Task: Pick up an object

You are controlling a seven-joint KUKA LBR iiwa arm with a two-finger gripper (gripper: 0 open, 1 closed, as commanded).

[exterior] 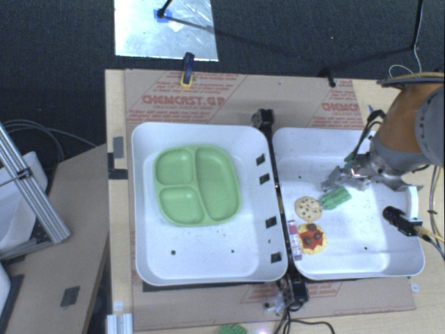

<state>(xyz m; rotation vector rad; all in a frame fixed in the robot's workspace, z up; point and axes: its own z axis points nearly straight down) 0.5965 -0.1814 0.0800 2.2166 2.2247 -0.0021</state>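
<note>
We see the claw [338,181] low in the right bin [361,259], right at the green piece [336,198], apparently placed to grasp it; we cannot tell its state. The cookie [307,208] and pizza [311,238] lie just beside.

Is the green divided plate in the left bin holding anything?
Empty. The green divided plate lies flat in the left bin, and all three compartments show bare green.
</note>
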